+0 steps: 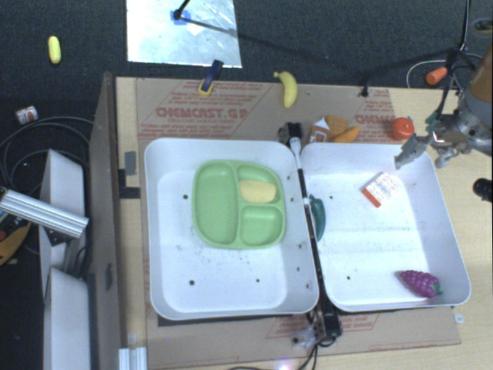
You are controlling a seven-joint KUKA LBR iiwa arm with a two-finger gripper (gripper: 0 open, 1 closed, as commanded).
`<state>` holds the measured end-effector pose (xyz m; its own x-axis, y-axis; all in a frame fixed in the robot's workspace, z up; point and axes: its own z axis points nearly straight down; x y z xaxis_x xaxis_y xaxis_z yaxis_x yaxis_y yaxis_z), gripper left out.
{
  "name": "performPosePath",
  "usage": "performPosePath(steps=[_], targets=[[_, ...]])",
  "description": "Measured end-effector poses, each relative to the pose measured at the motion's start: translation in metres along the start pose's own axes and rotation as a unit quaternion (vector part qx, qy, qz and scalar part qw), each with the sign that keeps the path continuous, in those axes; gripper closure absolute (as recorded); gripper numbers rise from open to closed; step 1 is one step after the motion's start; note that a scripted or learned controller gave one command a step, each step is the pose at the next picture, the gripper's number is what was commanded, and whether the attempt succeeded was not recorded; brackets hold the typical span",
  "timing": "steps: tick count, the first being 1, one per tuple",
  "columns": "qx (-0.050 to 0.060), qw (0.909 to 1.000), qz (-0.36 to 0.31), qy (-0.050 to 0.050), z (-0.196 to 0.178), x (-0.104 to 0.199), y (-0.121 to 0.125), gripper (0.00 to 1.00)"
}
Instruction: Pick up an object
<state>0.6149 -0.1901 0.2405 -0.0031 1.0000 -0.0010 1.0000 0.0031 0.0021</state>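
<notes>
gripper (425, 151) sits at the upper right of the right bin (454, 245), hanging over its far right corner, with the grey arm coming in from the right edge of the camera view. its two fingers (406, 154) look spread apart, one reaching left toward the bin's inside and one nearer the wrist, and nothing shows between them.

nearest thing to pick is the small white and orange packet (380, 188), lying flat on the floor of the right bin in its upper half. from the fingers it lies down and to the left, near but clearly apart, not touching. its long axis runs at a slant, from lower left to upper right, so i judge the fingers would want to close across its short side after a short move inward and a drop.

purple grape bunch (420, 283) lies in the same bin's lower right corner, well apart from the gripper, straight down the bin's right side. a teal object (316, 214) rests against the divider between the bins, farther left.

left bin (166, 284) holds a green divided plate (219, 206) with a yellow piece (257, 191) in its upper right compartment; all of this is well away, across the divider.

by my reading the packet is the likeliest target, and no grasp is made yet.
</notes>
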Motion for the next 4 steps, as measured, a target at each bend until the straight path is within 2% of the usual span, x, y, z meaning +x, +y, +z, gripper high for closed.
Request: performPosePath(steps=[1, 2, 3, 4], targets=[[0.003, 1.0, 0.001, 0.001, 0.082, -0.002, 0.008, 0.0], [0.002, 1.0, -0.001, 0.001, 0.138, 0.006, 0.011, 0.0], [-0.007, 1.0, -0.002, -0.004, 0.149, 0.063, 0.016, 0.0], [-0.012, 0.9999, -0.001, -0.006, 0.136, 0.059, 0.018, 1.0]])
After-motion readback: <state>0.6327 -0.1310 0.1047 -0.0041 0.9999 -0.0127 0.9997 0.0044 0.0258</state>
